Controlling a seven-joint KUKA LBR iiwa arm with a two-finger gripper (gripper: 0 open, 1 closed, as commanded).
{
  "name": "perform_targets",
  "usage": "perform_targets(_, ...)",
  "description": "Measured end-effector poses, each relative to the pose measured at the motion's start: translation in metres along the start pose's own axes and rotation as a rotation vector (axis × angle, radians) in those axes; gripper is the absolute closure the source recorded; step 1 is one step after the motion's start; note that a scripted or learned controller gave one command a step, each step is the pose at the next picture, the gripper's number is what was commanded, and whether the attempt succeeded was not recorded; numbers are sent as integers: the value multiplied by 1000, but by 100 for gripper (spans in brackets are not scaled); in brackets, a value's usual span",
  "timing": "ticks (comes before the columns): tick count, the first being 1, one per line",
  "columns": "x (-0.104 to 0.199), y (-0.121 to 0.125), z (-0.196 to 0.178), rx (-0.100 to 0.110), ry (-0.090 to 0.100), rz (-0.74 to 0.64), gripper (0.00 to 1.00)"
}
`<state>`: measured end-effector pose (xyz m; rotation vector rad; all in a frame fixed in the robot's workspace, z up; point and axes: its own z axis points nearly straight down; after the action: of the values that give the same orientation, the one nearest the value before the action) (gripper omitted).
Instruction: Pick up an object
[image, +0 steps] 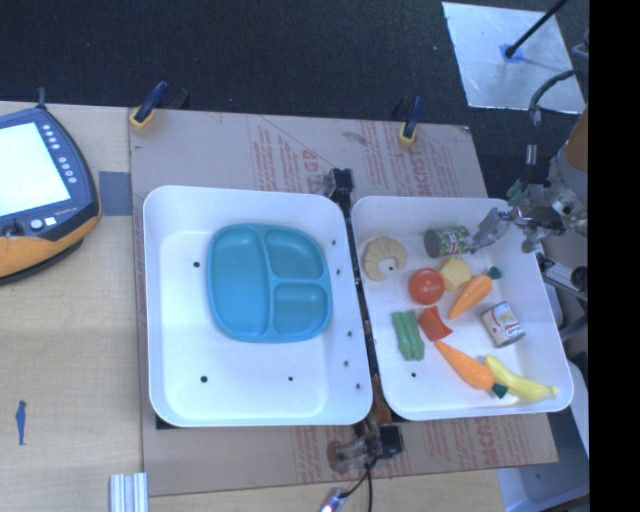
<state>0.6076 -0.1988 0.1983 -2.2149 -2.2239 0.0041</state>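
The gripper is hovering beside the can; its opening is unclear, so it may knock the can away.

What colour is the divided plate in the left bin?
Light blue all over; the divided plate shows in the camera view.

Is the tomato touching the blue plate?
Apart. The camera view shows the tomato in the right bin and the blue plate in the left bin.
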Motion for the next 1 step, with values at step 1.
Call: perform_targets(1, 4, -20, 108, 3, 0, -1, 0)
